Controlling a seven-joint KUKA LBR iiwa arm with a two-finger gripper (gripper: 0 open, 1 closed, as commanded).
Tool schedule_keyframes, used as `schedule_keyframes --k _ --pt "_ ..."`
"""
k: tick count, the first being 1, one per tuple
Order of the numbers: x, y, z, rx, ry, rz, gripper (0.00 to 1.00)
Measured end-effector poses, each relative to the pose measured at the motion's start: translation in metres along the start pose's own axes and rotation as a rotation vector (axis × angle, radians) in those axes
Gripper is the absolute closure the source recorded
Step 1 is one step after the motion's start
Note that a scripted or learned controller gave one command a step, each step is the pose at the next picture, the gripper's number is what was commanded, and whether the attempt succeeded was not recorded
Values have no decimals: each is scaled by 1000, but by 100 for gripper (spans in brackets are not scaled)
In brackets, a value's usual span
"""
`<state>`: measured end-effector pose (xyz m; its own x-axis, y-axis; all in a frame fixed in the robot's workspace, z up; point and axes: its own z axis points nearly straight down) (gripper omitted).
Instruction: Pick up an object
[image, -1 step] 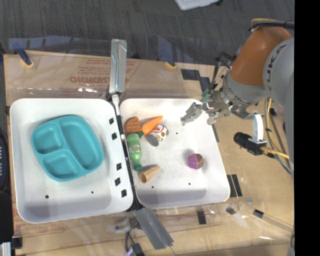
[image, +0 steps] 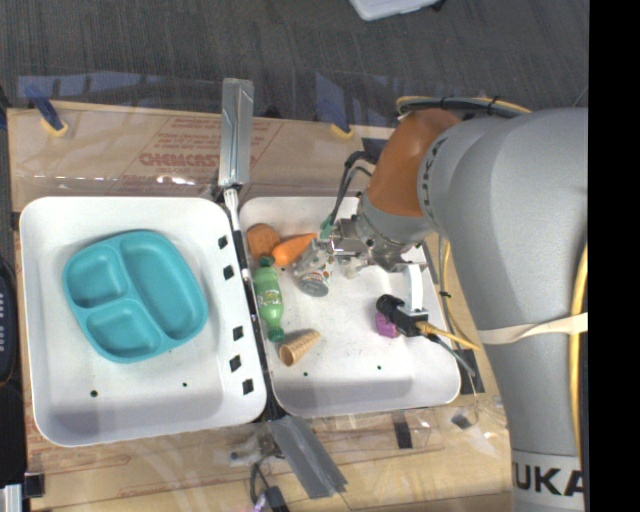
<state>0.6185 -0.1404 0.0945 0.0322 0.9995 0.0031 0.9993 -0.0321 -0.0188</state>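
grey arm (image: 500, 200) bent down into right bin (image: 350, 385), gripper (image: 318, 268) low beside the carrot (image: 292, 249), finger spread unclear, grasp cannot be told

The bench (image: 120, 135) has a brown cardboard-like top under a clear film. Two shallow white bins sit on it side by side, touching: the left bin (image: 60, 400) and the right bin (image: 350, 395).

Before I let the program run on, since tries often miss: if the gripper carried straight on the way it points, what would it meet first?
Most likely the carrot, which lies just past the gripper toward the divider, with the green bottle close below that line. Depth is unclear from this slanted view, so it may touch the bin floor first.
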Motion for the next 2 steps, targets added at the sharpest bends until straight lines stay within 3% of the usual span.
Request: schedule_keyframes --k 1,2 --pt "-1 4 -18 -12 -2 -4 100" --pt "68 25 -102 -25 -2 -67 100"
